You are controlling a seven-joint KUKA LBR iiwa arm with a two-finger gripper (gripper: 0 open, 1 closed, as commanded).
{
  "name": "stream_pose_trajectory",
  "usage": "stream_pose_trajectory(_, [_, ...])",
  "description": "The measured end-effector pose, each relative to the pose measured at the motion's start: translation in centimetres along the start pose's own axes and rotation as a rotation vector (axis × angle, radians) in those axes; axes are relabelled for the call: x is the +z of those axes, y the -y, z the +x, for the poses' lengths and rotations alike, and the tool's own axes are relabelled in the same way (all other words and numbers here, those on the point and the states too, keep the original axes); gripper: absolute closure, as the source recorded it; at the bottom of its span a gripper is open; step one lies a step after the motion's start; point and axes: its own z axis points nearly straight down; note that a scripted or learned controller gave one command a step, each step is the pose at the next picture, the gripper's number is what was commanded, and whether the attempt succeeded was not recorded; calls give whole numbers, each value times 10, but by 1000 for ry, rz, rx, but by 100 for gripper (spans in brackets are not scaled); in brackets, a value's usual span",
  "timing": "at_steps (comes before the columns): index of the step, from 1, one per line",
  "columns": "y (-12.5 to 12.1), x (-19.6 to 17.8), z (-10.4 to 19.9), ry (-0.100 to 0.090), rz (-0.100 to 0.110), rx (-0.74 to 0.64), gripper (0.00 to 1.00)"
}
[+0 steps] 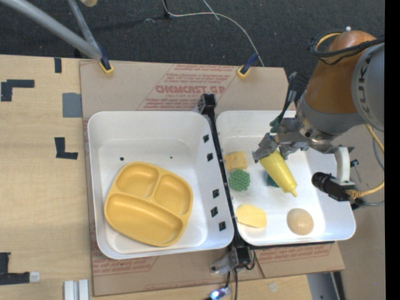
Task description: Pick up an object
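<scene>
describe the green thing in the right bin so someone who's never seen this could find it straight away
Start at the right bin and find the divider it shares with the left one. Close beside that divider, about halfway down, sits a small round green ball with a bumpy surface. A pale yellow block lies above it and a pale yellow slice below; it is the only green, knobbly piece.

A wooden bench (37, 167) bears a cardboard sheet (181, 89) with two white bins (150, 120) side by side.
</scene>
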Motion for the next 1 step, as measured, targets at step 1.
stream_pose_trajectory(1, [-13, -6, 53, -1, -1, -2, 100])
